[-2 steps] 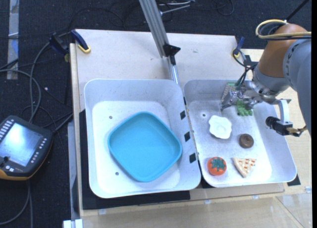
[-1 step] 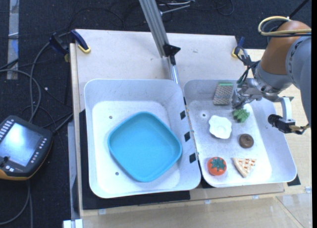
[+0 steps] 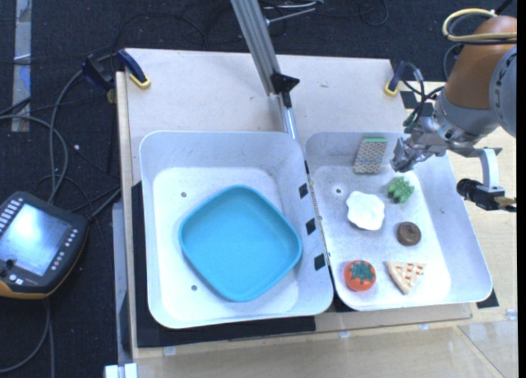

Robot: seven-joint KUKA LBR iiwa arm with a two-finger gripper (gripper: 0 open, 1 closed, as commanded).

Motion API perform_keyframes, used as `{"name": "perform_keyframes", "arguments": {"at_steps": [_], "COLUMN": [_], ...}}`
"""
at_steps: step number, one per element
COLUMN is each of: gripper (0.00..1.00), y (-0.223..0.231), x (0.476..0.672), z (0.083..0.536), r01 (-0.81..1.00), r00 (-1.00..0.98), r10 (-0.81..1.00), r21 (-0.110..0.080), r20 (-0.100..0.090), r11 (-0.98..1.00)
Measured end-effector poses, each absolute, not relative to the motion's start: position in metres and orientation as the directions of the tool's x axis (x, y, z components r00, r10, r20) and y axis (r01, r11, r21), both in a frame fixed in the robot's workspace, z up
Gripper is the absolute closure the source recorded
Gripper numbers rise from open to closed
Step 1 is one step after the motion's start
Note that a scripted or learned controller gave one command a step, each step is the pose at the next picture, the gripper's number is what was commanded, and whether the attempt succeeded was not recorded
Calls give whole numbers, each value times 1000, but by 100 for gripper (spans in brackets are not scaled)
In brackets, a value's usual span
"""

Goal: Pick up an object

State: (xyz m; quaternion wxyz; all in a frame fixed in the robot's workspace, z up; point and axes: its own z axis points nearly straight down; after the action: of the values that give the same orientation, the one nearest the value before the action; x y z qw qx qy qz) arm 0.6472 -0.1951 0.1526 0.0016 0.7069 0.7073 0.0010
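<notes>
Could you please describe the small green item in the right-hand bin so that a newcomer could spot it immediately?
Look in the right white bin, the one without the blue tray. Near its far side, just below the end effector, sits the green broccoli-like toy, up and to the right of the white blob. It is the only green, bumpy piece there; the things around it are white, brown and grey.

A handheld control pendant [image 3: 37, 241] with a lit screen lies on the dark floor [image 3: 66, 31] left of the tabletop [image 3: 205, 93]. Black cables [image 3: 62, 134] trail beside it.
</notes>
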Motion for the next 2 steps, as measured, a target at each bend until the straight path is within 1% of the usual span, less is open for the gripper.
{"name": "perform_keyframes", "arguments": {"at_steps": [1,2], "gripper": [100,100], "y": [-189,-188], "x": [645,654], "z": [198,244], "r01": [1000,1000], "r00": [-1,-1], "r10": [1000,1000], "r21": [4,4], "r20": [-1,-1], "r11": [1,1]}}
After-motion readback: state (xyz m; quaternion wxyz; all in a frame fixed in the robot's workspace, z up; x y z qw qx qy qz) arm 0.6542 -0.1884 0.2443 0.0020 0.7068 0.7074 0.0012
